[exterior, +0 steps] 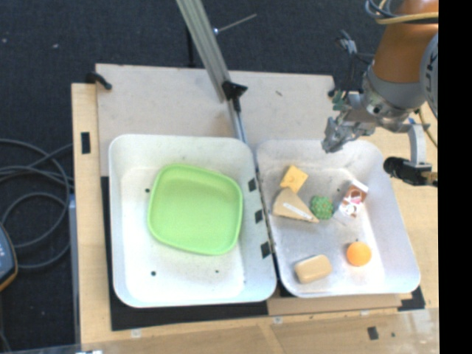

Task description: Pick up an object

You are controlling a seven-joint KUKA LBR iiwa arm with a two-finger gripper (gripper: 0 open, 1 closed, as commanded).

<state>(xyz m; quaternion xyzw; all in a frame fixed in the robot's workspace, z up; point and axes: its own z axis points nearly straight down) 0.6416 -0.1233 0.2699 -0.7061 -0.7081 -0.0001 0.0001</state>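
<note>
Two white bins on the table [177,94]: left bin [125,271] holds one green plate [195,209]; right bin [391,271] six small objects; gripper [335,140] state indiscernible.

A robotics lab, by the look of it: a plywood desk [85,198] on dark carpet, two white bins [125,161] fixed side by side, an aluminium camera mast [203,39] bolted behind them, loose black cables [29,190] trailing alongside, and toy food props.
</note>
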